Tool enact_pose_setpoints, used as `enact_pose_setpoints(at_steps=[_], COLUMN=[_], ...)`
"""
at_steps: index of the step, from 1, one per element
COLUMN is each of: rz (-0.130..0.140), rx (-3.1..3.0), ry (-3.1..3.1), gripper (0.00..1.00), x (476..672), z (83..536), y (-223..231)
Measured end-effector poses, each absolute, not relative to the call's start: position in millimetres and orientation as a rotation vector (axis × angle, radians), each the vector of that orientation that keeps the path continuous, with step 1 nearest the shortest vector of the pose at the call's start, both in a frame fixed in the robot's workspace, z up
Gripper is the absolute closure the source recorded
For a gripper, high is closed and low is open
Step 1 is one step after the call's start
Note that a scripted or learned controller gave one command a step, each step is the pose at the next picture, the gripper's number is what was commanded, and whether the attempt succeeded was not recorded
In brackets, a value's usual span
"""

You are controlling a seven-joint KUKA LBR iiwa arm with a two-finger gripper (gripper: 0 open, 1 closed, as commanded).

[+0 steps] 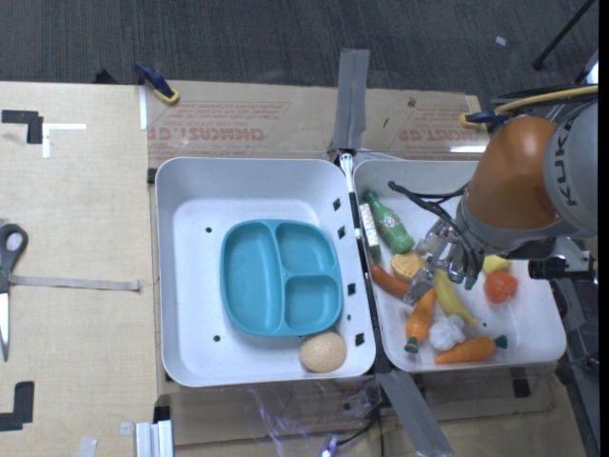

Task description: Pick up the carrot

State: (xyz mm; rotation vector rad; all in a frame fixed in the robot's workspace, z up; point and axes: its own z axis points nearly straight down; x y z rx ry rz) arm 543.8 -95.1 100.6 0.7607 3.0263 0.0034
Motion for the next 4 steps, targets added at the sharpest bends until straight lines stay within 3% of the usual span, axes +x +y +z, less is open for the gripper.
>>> enact_pose_setpoints(at_steps=[1,2,3,4], rz=[0.002,0.001,0.0,0.0], rx=[0.756,0.756,0.842,0.837], ry=[3.017,3.017,3.022,3.017], gripper=[1.0,0.0,0.0,1.0], x=[547.2,547.1,493.5,496.0], z=[112,112,93,103], y=[-96,-96,-115,-115])
